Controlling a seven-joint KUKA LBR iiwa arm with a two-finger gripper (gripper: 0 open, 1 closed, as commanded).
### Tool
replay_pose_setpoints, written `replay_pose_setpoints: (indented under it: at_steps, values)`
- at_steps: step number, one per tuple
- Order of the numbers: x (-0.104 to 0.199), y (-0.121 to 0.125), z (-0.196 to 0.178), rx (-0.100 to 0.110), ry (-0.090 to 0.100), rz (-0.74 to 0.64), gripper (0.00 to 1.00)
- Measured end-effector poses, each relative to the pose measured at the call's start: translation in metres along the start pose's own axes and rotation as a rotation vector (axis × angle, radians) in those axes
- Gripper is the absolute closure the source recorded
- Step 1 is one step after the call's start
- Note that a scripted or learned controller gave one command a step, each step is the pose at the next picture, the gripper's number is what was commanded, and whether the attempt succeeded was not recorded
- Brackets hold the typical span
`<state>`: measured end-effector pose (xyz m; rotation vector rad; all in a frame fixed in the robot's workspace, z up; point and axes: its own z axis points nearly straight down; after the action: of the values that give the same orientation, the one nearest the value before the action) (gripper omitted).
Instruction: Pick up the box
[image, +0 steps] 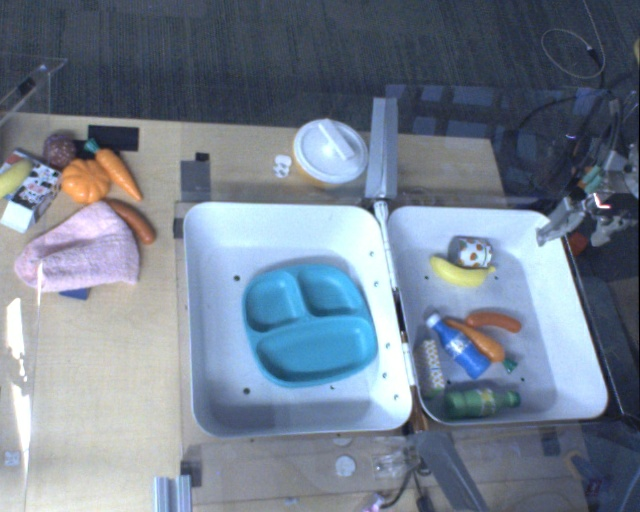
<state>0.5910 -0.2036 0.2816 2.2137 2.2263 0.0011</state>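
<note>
claw (562, 222), open or closed i cannot tell, hangs over the right bin's (562, 330) far corner, well apart from the box (433, 365); approach step, next a reach across and down.

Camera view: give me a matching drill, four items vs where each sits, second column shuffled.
Items:
1. blue divided tray
2. banana
3. green bottle
4. pink cloth

Places:
A. right bin, near its front edge
B. on the bench, left of both bins
C. middle of the left bin
D. right bin, upper part

Pairs: 1-C, 2-D, 3-A, 4-B
</note>
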Motion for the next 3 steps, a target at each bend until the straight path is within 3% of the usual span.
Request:
replay_pose_setpoints:
  at_steps: [1,2,3]
  values:
    - [0.029,0.043,0.152,0.002,0.001,0.160,0.00]
    - [0.033,0.077,0.175,0.026,0.004,-0.030,0.00]
    - [0.051,0.076,0.172,0.016,-0.019,0.075,0.00]
